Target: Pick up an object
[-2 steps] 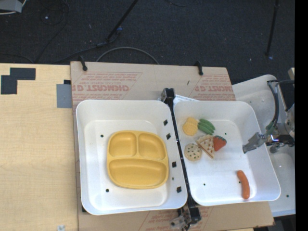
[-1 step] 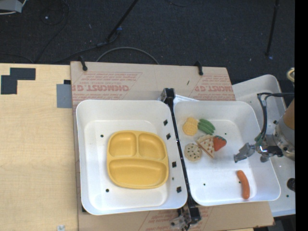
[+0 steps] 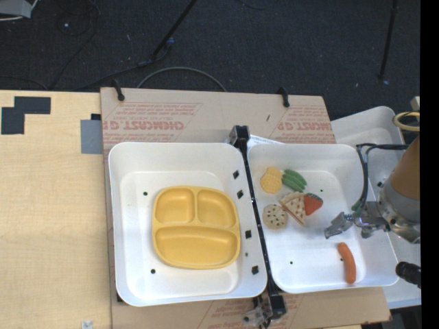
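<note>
Seemingly empty jaws, spread unclear at this blur, above the right bin (image 3: 322,283), near the sausage (image 3: 348,262).

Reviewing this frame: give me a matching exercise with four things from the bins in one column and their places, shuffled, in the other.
Things:
1. yellow divided plate
2. hot dog
3. corn
4. cookie

Places:
A. right bin, near corner by the arm
B. right bin, far left, beside the green pea pod
C. middle of the left bin
D. right bin, left side, touching the sandwich wedge

Pairs: 1-C, 2-A, 3-B, 4-D
</note>
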Controlling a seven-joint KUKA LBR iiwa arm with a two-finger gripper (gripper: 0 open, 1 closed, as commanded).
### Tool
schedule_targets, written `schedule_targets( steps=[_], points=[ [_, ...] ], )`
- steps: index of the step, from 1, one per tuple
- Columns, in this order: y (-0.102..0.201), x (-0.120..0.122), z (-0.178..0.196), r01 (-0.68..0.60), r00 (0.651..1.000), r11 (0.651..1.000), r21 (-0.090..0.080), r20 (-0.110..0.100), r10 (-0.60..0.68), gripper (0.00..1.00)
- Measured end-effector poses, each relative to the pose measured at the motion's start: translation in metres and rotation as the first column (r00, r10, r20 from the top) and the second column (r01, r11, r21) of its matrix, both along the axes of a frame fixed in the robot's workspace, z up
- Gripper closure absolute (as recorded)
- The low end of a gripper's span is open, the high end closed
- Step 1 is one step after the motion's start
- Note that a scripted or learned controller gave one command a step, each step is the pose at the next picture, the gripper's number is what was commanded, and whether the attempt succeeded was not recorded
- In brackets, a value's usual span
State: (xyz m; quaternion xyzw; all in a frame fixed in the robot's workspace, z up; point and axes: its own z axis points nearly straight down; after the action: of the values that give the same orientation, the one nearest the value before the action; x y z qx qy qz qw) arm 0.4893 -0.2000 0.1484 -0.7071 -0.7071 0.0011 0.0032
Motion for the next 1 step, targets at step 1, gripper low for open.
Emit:
schedule_targets(
  steps=[1],
  points=[
    [-0.0025,-0.0111,-0.0545,0.001,1.000,1.000,0.001,-0.002,-0.001,0.00]
  ],
)
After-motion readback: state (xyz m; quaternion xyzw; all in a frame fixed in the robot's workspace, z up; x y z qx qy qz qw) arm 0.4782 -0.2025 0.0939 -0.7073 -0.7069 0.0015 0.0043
